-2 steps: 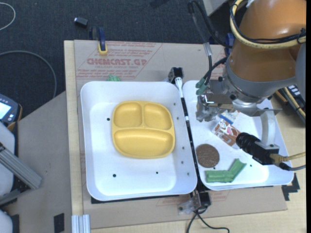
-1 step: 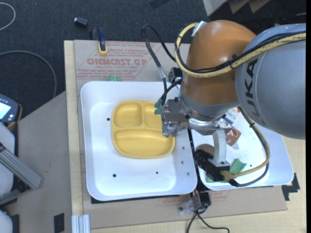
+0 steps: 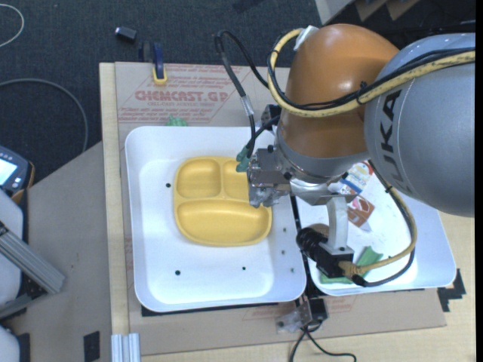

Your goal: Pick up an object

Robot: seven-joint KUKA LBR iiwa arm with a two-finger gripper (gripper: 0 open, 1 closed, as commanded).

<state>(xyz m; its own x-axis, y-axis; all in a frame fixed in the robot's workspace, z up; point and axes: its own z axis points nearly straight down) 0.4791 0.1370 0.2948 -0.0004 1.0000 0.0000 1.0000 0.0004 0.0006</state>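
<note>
A yellow divided plate (image 3: pixel 215 202) lies flat in the left white bin (image 3: pixel 151 225), toward its upper middle. My gripper (image 3: pixel 259 194) hangs low over the plate's right edge, by the wall between the two bins. The big orange wrist band and the grey arm hide most of it from above. In the right bin (image 3: pixel 430 255) lie a small brown and red item (image 3: pixel 361 211), a green item (image 3: pixel 367 257) and a white packet (image 3: pixel 358 176), all partly hidden by the arm.
The arm's body covers much of the right bin. Black cables (image 3: pixel 234 66) run from the wrist over the bench's back. A blue and yellow clamp (image 3: pixel 158 65) sits at the cardboard's far edge. Bare white floor shows in the left bin's front half.
</note>
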